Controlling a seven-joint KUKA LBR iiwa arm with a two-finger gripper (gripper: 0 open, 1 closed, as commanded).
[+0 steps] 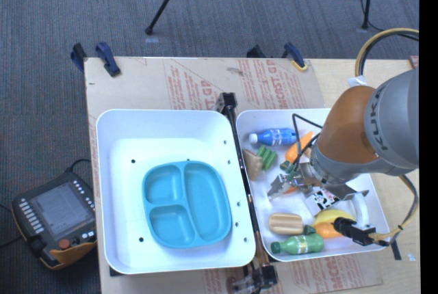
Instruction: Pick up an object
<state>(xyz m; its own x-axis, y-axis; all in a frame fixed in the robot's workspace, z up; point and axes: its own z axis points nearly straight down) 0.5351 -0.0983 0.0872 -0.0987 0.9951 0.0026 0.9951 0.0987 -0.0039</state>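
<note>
Arm's down in the right bin, hunting for something to grab

The tool [287, 183] sits low among the toy food in the right bin [274, 255], and honestly I can't tell if it's open or closed from here. Pickable stuff is all around it: blue bottle [274, 137] at the far side, green bottle [298, 245] and a bread roll [285, 223] near, banana [334, 217] to the right. I'd go for a piece with space around it and come straight down so the neighbours don't get shoved. The left bin [116, 128] holds a blue divided plate [186, 204]. Readable writing: "KUKA" on the arm [383, 128], plus red print on the bench [198, 84] too small to read.
</note>
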